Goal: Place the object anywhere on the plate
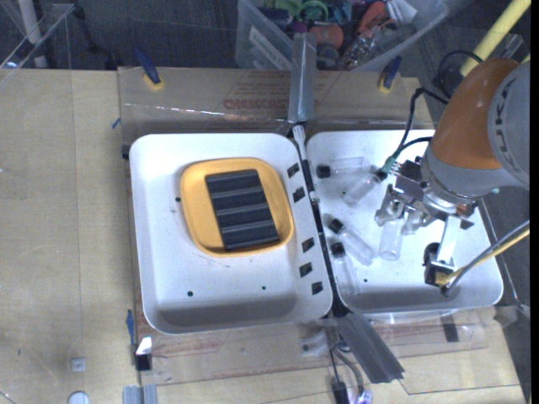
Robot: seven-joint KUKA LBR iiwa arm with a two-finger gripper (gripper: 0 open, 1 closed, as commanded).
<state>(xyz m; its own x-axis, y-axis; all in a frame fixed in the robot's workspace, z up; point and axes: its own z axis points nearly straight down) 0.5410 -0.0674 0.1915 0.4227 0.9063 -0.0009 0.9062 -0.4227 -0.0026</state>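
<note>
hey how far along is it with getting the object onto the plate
Possibly done already: a black ribbed object lies flat on the yellow plate in the left bin. In hand: the gripper hangs over the right bin among clear plastic pieces; whether it holds anything is unclear. Left: pulling the arm away.

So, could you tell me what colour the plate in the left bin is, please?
The plate is yellow-orange, with a dark ribbed block lying on it; the camera view shows it clearly.

bench | two white bins side by side on it
</note>
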